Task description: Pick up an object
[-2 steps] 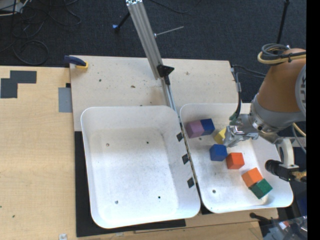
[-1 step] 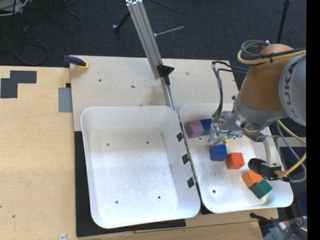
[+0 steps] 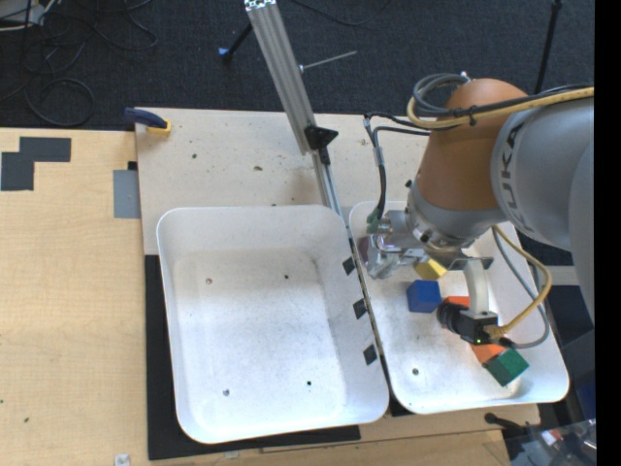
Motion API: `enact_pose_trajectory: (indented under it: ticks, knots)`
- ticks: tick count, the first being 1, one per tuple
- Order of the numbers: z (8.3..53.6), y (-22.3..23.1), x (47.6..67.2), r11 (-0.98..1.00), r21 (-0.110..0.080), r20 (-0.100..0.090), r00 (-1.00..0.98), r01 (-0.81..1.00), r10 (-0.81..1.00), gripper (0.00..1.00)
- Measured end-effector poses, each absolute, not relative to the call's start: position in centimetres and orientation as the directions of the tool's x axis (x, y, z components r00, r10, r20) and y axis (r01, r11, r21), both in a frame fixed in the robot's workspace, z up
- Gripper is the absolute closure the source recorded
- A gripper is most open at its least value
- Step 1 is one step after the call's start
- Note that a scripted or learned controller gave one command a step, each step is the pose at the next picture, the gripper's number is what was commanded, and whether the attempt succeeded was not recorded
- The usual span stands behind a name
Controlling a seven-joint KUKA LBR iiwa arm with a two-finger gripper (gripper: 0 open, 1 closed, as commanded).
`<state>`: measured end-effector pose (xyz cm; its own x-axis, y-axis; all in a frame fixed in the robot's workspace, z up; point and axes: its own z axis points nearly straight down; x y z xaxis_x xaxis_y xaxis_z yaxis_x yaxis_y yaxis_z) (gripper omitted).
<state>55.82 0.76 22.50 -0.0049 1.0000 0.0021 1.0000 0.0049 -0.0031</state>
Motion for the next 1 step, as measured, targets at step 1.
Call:
enact_pose_trajectory:
  ticks: [1]
  knots:
    - [22.87, 5.19, 55.01, 0.004, -0.004, 0.002, -0.004, 1.000, 1.000, 1.00]
